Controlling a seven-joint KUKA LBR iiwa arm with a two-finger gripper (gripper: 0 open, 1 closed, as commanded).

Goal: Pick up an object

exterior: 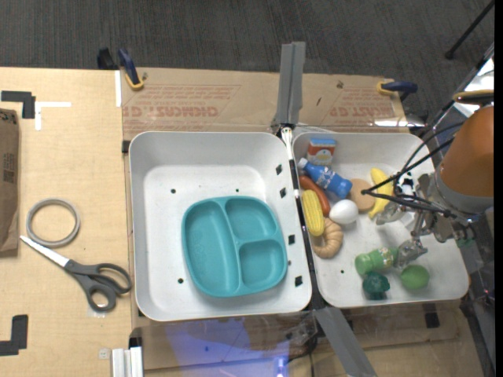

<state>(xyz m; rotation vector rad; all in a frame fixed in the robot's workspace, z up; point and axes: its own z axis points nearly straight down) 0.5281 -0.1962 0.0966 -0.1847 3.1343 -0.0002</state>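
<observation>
Pincer (410, 248) sits low in the right bin (448, 289), at roughly 4 o'clock of that bin's floor, wrist and orange band (475, 159) leaning in from 3 o'clock. Can't tell from here how wide it stands or whether anything is in it; metal and cables blur together. Nearest candidates: green bottle (371, 259) touching or just beside it at 9 o'clock, green ball (414, 276) at 6, dark green lump (376, 287) at 7. My guess is it's going for one of those, since it's parked right over that cluster. Further out at 10–11 o'clock: banana (380, 187), white egg (343, 211), corn cob (313, 212), pretzel-like thing (330, 240), blue bottle (328, 180), small carton (321, 148), all shoved against the bin's left wall, so crowded picks. Left bin (149, 171) holds a teal divided tray (234, 246), lying flat, well apart from the arm. On the surface at far 9 o'clock: scissors (86, 275) and tape roll (53, 221), not in play.
</observation>
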